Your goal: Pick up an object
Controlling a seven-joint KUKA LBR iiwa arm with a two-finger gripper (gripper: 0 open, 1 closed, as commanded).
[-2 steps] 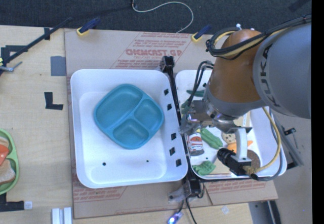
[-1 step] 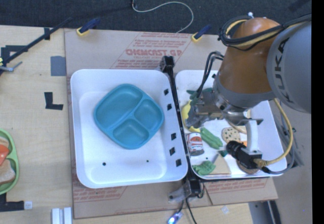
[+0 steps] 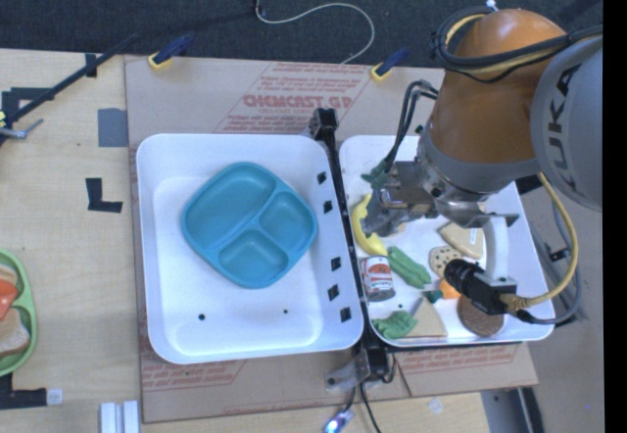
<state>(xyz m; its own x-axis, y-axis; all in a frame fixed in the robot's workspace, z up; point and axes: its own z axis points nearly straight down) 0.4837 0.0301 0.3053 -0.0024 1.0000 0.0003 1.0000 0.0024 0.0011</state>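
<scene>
The grey arm with its orange band (image 3: 495,78) reaches in from the right and hangs over the right bin (image 3: 534,225), its bulk covering much of that bin's upper half. The hand (image 3: 397,206) sits low at the bin's left side, just above a yellow banana (image 3: 366,230) that lies against the left wall; whether it is open, closed or gripping anything cannot be told, since the wrist and dark fittings hide that part. The things to pick from lie scattered in the right bin: a green pod-shaped piece (image 3: 409,265) just right of the banana, a small can with a red and white label (image 3: 378,278) below the banana, a green leafy piece (image 3: 397,325) near the bin's front edge, a pale wedge with holes like cheese (image 3: 445,259), a tan slice (image 3: 462,240) beside it, and a round brown disc (image 3: 480,320) at the front right. The left bin (image 3: 167,225) holds a blue divided plate (image 3: 249,223), lying flat and turned at an angle. Both bins rest on a cardboard sheet (image 3: 284,98) on the wooden table (image 3: 59,127).
</scene>
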